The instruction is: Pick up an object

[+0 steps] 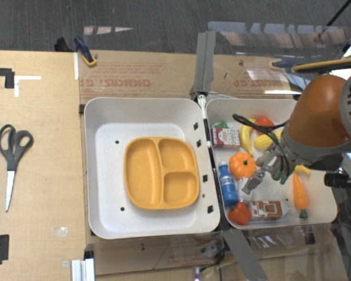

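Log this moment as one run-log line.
arm: over right bin | gripper: low among toys, beside orange pumpkin | grasp: none visible | left bin: yellow divided plate

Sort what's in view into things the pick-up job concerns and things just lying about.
Job: gripper; right bin with its objects: orange pumpkin, blue bottle, tomato, carrot, small carton, brown box, banana.

Lying about: left bin, yellow divided plate, scissors, blue-handled tool.
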Robot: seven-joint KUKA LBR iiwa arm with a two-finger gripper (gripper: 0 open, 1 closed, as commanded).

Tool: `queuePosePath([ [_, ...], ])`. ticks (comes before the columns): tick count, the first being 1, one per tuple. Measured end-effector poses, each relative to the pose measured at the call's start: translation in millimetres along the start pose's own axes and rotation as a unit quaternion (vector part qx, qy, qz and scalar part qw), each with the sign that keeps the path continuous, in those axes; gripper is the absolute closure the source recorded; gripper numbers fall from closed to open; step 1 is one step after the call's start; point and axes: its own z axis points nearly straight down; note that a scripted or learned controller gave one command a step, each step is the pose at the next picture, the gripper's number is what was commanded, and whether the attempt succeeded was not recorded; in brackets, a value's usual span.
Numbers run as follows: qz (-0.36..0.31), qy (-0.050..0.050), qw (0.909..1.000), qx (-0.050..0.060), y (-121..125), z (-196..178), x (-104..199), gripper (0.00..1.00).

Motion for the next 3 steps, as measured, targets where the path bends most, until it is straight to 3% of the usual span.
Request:
queuePosePath([
  [1, 0.004, -0.006, 1.0000, -0.005, 13, 31, -61, 0.00],
  [2, 0.049, 0.004, 0.9988, 0.005, 70, 36, -120, 0.00],
  [3, 0.069, 0.001, 0.9976, 0.004, 76, 35, -109, 0.00],
])
